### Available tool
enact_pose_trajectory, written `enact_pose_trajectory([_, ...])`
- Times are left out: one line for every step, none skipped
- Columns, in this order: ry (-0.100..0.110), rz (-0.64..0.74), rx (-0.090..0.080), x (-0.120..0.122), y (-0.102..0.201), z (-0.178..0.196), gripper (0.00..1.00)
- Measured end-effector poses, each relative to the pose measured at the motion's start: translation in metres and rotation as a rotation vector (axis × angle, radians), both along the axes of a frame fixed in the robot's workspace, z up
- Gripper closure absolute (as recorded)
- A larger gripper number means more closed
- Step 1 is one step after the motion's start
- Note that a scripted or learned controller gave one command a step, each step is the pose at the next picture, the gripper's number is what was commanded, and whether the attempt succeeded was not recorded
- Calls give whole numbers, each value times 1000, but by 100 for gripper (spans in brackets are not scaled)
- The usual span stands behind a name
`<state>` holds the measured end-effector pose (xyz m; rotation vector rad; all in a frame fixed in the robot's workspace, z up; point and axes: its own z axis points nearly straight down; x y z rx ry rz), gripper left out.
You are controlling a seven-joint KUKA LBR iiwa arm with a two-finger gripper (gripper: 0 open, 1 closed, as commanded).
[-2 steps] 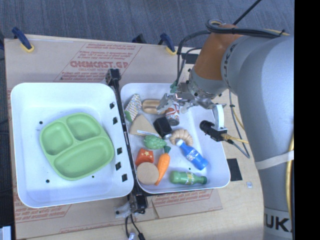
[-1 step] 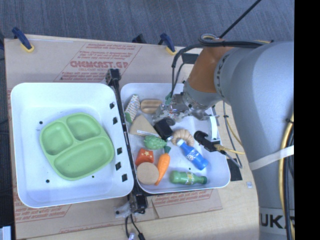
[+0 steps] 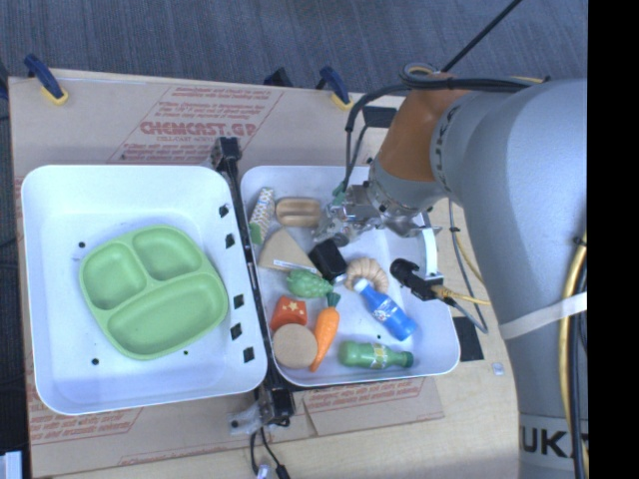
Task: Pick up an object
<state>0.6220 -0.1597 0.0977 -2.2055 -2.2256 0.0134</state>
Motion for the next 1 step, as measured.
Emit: enact_pose_trajectory([-7,-2,1,-22,51,125,100])
